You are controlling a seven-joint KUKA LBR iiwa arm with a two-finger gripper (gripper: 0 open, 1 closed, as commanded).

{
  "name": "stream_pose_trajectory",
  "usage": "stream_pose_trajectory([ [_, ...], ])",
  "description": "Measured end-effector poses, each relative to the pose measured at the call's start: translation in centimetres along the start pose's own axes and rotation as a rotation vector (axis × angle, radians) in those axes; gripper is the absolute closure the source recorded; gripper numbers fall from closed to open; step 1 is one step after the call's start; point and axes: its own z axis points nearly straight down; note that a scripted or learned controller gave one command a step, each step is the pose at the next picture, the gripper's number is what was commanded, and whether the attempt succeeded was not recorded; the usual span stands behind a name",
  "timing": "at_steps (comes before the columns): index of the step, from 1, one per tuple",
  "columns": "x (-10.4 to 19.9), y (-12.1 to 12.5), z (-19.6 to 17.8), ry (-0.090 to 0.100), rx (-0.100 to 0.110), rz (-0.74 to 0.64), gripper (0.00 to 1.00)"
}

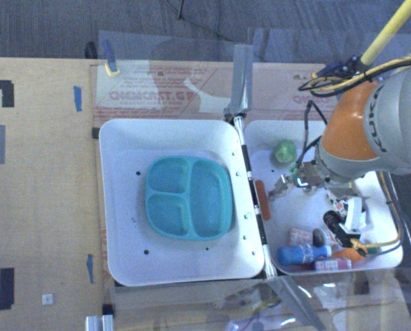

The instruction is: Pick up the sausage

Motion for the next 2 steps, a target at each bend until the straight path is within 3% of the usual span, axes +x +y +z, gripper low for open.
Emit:
stream_pose_trajectory([
  [1,-0.6,-0.5,0.0,0.002,-0.002,-0.057,0.00],
  [2,-0.1,-4.0,-0.1,0.000,-0.003,-0.055,0.00],
])
